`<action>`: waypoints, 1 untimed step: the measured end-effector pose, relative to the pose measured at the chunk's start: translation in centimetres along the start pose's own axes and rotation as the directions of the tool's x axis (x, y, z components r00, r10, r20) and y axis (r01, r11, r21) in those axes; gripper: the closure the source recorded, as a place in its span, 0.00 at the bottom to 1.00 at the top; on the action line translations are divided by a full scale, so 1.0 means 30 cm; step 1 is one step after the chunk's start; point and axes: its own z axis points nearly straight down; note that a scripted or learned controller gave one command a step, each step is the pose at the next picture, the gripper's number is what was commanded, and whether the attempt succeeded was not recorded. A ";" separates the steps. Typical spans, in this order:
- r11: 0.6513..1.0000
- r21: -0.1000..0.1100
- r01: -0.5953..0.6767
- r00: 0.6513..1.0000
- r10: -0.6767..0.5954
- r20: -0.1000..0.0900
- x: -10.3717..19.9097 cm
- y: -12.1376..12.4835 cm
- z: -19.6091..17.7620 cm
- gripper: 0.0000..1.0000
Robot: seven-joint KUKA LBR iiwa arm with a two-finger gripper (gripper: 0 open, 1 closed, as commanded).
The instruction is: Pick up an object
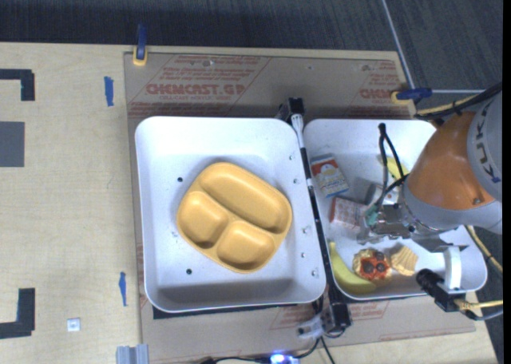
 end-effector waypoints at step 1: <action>1.000 0.000 0.000 1.000 0.000 0.000 0.000 0.000 0.000 0.00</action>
